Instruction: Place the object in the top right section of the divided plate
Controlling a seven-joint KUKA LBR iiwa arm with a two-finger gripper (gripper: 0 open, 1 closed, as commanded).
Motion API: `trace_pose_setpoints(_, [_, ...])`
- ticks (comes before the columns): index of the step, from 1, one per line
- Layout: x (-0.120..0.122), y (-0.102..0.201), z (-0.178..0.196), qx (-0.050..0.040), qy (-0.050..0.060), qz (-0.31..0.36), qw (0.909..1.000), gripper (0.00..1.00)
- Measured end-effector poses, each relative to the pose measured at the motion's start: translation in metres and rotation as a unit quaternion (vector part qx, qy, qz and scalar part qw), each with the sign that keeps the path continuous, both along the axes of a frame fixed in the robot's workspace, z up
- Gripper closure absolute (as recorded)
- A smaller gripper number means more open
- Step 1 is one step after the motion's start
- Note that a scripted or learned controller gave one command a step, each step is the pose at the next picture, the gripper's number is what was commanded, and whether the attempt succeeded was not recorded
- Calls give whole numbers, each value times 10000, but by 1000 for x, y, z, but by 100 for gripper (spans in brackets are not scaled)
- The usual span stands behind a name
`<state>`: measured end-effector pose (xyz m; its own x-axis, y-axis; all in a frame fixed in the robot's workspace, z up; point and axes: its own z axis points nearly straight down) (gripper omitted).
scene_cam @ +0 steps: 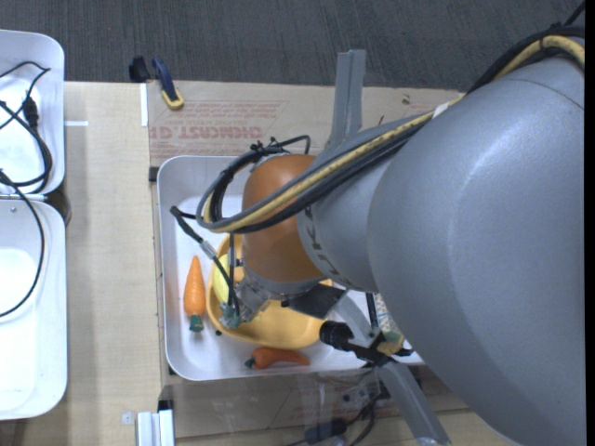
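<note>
Dark grey carpet borders a pale wood-grain counter (pixel 102 249) carrying two shallow white bins. Above the right bin (pixel 172 277) hangs the pincer (pixel 231 316), buried beneath the arm's orange band (pixel 279 216) and a loop of black and yellow cable (pixel 223 207); whether it is released or clenched cannot be told, nor whether it touches anything. Directly below it sits a glossy yellow divided plate (pixel 279 326), mostly hidden by the wrist, so its sections cannot be made out. A smooth orange toy carrot (pixel 193 291) with a green stem lies on the bin floor just left of the plate, pointing away from the camera. A second, redder carrot (pixel 277 358) lies lengthwise against the plate's near edge. The bulky matte-grey arm (pixel 483 240) sweeps in from the right. The left bin (pixel 37 379) holds thin black cables (pixel 28 147). A blue-and-yellow clamp (pixel 160 80) sits at the counter's far edge.
</note>
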<state>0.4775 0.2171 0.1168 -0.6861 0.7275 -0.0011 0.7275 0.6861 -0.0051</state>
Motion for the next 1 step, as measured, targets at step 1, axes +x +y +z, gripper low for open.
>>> trace_pose_setpoints(1, [15, -74, -15, 121, -56, -1245, 9921, 100])
